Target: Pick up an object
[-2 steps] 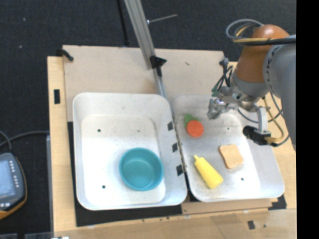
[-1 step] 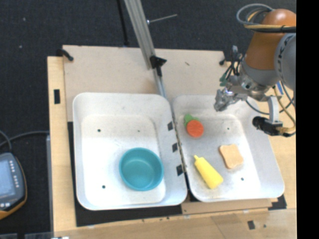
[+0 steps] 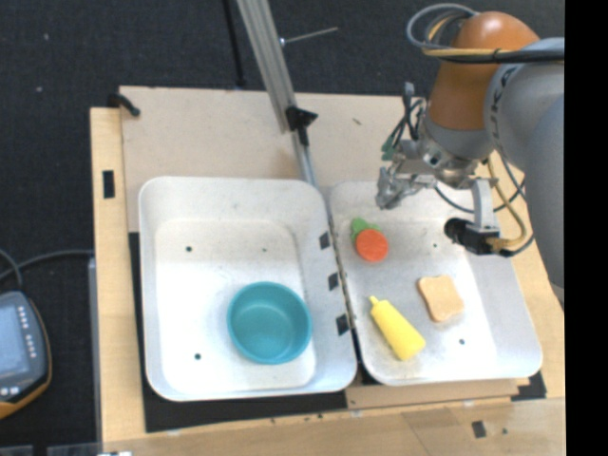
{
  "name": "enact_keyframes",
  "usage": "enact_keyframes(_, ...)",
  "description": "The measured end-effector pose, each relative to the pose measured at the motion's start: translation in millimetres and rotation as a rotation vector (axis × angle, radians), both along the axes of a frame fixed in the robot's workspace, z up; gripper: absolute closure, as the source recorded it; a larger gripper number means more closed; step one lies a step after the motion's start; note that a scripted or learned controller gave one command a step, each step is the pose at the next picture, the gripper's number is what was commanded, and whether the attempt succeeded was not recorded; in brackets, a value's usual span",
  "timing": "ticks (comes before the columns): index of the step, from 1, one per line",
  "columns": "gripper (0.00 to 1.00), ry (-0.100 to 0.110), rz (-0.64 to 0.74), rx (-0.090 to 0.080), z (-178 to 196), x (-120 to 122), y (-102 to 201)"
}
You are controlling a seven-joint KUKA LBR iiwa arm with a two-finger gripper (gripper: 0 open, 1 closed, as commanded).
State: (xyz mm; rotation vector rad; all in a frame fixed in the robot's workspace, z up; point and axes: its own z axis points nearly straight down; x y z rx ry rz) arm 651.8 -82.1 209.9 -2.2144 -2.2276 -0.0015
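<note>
Nearest candidate: toy carrot [image 3: 370,243], orange body with a green top, lying in the right bin [image 3: 503,350] just below and slightly left of the gripper [image 3: 391,194]. Probably light, hard plastic, smooth and a little slippery; rounded, so liable to roll or squirt out under a pinch off centre. Best taken across the orange body at its widest part, not at the green stub.

Farther below the gripper, toward the bin's near edge: yellow toy bottle [image 3: 395,328], lying on its side at a slant, likely light and stiff, graspable across its narrow width. To the right of that, a tan toy bread slice [image 3: 441,298], flat and low, awkward to pinch unless taken edge to edge. Far to the left, in the left bin [image 3: 161,207], a teal bowl [image 3: 270,323], upright, graspable only by the rim.

Gripper poised over the upper left corner of the right bin, nothing seen in it, not touching the carrot. Opening width: cannot tell from this angle, too small and dark.
</note>
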Motion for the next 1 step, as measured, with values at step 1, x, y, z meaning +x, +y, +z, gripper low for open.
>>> enact_keyframes(1, 1.00, -0.002, 0.000, 0.000, -2.4, 8.4, 56.7)
